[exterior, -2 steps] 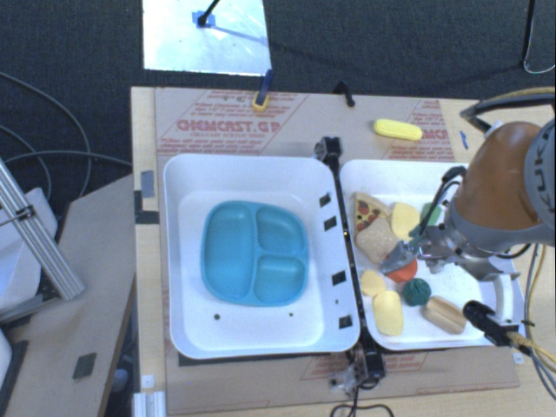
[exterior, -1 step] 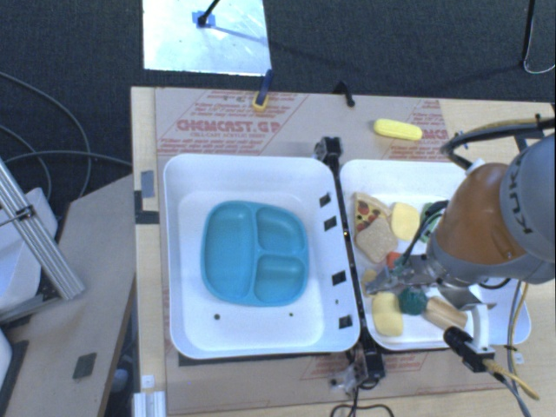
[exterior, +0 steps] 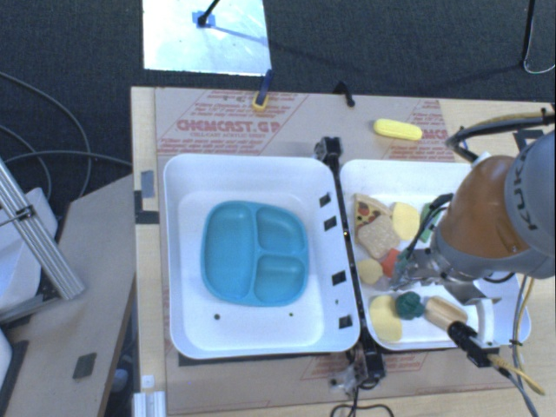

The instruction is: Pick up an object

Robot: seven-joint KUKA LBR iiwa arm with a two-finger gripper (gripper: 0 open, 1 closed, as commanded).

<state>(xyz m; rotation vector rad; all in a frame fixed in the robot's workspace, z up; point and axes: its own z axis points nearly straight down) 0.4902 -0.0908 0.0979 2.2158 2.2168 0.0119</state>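
Note:
The right bin point(exterior: 434, 174) holds several toy foods. A pizza slice point(exterior: 370, 210) and a brown cracker-like piece point(exterior: 378, 235) lie at its left, beside a yellow round piece point(exterior: 405, 221). A pale yellow piece point(exterior: 371, 272) and another point(exterior: 387, 318) lie nearer the front, next to a dark green piece point(exterior: 407, 304) and a tan roll point(exterior: 445, 311). My gripper point(exterior: 405, 270) hangs low over the bin's middle, right above a small red piece point(exterior: 390, 261), which it partly hides. The arm's orange band point(exterior: 483, 208) covers the bin's right half.
The left bin point(exterior: 187, 181) holds a blue divided plate point(exterior: 255, 253). On the bench behind the bins lie a yellow banana-like toy point(exterior: 398, 129) and a small yellow-tipped tool point(exterior: 261, 100). Black clips run along the wall between the bins point(exterior: 338, 233).

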